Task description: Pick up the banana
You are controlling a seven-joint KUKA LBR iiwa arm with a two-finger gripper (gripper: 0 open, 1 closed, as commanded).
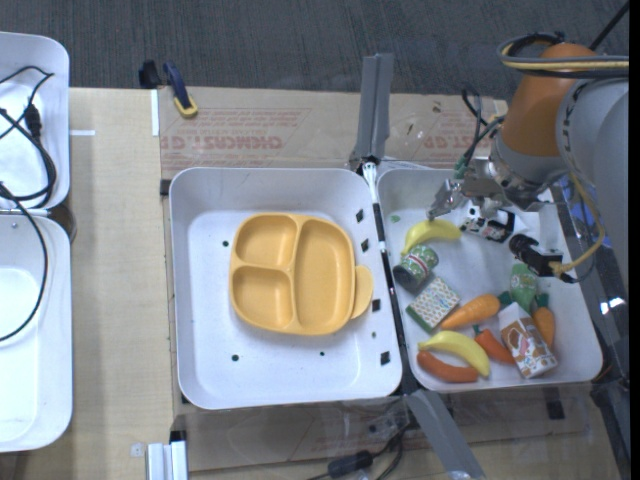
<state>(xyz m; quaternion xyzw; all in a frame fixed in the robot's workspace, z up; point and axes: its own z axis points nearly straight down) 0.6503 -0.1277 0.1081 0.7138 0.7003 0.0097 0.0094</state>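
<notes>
Two yellow bananas lie in the right bin (585,363). One banana (430,233) is at the bin's upper left, next to a green can (418,264). The other banana (458,346) rests near the front on a red sausage-like toy (445,369). My gripper (466,208) hangs at the back of the right bin, just up and right of the upper banana. It is open and nothing sits between its fingers. The grey arm with its orange band (540,98) comes in from the upper right.
The right bin also holds a small checked box (432,303), carrots (470,311), a green item (523,286) and a red-white carton (527,348). The left bin (200,368) holds a yellow divided plate (295,273). A grey divider post (374,108) stands between the bins.
</notes>
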